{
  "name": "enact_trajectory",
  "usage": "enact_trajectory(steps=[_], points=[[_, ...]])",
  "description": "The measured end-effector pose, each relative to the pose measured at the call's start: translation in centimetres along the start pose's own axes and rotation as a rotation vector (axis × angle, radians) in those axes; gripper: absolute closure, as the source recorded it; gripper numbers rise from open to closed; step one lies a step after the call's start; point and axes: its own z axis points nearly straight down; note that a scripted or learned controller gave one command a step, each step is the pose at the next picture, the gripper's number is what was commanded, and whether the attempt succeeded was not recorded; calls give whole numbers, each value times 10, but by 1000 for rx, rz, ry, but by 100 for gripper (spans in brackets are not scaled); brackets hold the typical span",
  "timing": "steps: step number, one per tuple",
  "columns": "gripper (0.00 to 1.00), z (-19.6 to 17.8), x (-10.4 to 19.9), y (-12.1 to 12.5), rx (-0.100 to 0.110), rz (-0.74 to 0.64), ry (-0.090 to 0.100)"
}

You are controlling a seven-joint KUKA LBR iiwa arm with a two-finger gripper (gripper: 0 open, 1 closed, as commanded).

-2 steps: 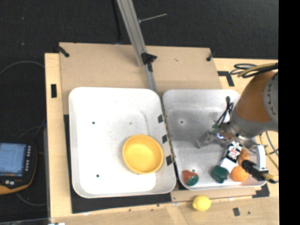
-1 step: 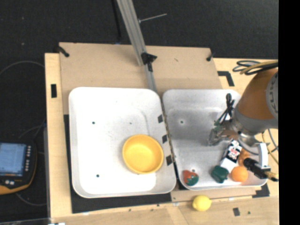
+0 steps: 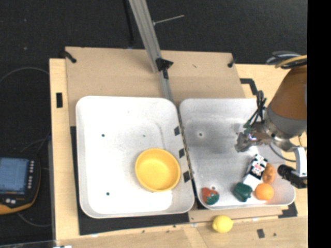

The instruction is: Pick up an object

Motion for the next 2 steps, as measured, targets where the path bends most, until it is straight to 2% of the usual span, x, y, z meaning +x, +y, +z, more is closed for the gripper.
enact_trajectory(steps=[1, 2], points=[[100, -50, 4, 10, 0, 0, 0], [100, -70, 3, 12, 4, -1, 1]])
